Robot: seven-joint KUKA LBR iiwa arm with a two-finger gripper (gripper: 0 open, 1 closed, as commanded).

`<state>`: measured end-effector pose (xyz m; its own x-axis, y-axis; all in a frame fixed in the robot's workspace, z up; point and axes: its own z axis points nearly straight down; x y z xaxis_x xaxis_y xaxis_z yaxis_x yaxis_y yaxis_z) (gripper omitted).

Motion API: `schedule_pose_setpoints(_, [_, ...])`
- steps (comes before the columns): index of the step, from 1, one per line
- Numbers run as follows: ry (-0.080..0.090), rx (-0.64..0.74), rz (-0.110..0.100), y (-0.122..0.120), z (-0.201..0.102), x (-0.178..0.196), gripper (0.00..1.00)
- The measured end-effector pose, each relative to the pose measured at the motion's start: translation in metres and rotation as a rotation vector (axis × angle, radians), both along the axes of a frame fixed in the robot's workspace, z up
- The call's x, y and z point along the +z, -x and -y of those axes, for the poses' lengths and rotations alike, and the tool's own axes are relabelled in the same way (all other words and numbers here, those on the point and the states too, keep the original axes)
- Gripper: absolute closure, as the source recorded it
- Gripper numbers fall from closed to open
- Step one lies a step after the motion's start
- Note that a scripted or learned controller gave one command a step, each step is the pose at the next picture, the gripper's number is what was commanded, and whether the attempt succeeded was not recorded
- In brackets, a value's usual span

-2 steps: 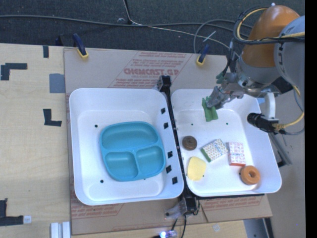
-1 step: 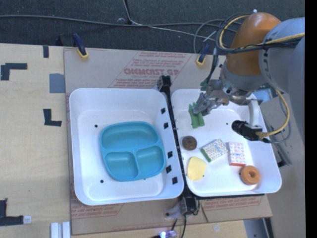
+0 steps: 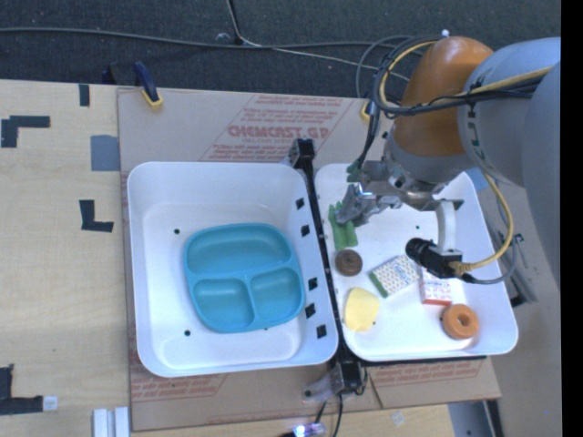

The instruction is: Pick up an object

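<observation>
Evidently the green block point(image 3: 344, 235) stands at nine o'clock in the right bin point(image 3: 492, 335), against the divider, directly under the gripper point(image 3: 351, 209). It looks light, rigid and smooth; its long flat sides suit a pinch. How far the gripper is open cannot be told. Red print on the cardboard point(image 3: 273, 135) reads roughly "CHEMCAST".

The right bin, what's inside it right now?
In the right bin: a green piece under the gripper, a brown disc, a yellow piece, a patterned packet, a small card and an orange ring. The arm covers the bin's far part.
</observation>
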<state>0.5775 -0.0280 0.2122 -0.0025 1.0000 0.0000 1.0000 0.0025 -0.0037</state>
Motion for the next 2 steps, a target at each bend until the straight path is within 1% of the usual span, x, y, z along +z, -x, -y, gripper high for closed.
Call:
schedule_pose_setpoints(1, [0.0,0.001,0.0,0.017,-0.041,-0.005,1.0])
schedule_pose_setpoints(2, [-0.001,0.003,0.0,0.038,-0.087,0.008,1.0])
